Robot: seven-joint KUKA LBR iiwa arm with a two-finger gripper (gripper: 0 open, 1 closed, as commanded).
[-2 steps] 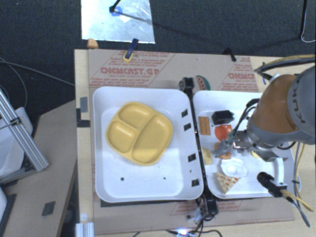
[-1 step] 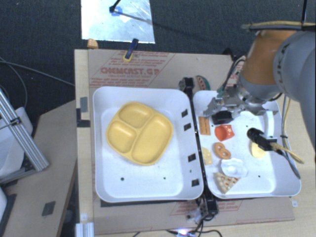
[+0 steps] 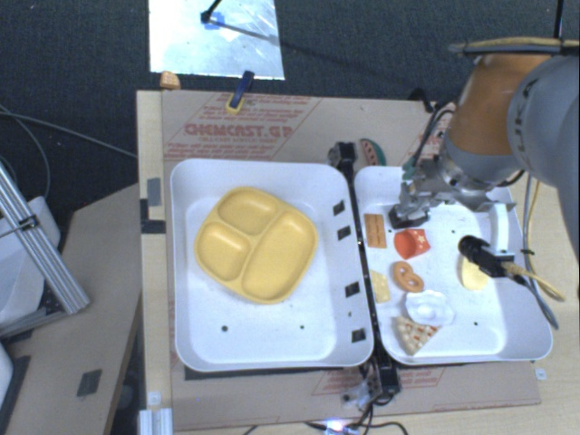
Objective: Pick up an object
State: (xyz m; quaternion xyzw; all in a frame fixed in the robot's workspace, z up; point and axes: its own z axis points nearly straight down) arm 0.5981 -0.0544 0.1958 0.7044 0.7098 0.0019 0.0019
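The gripper [image 3: 406,216] hangs low in the back part of the right shallow white bin [image 3: 485,329]. Whether it is spread or closed cannot be told from this angle, and nothing is seen held in it.

Just in front of it, close to its tip, lies a small red blocky plastic piece [image 3: 412,242]. Whether the two touch cannot be told. Just left of the red piece, near the wall between the bins, is a flat orange rectangular cracker-like piece [image 3: 375,229].

Further forward is a small brown ring like a toy doughnut [image 3: 408,276], with a pale yellow wedge [image 3: 381,285] to its left. In front of the ring sits a white, glossy, rounded piece [image 3: 428,309]. In front of that, at the bin's near wall, is a tan triangular slice with red specks [image 3: 414,335]. A pale yellow rounded piece [image 3: 472,277] lies toward the right side of this bin.

The grey arm [image 3: 544,125] with its orange band [image 3: 489,93] comes in from the right, over the bin's back corner.

The left shallow white bin [image 3: 272,338] holds a yellow plastic plate with three compartments [image 3: 256,243], lying flat near its middle. Both bins rest on a brown cardboard sheet with red print [image 3: 272,120].
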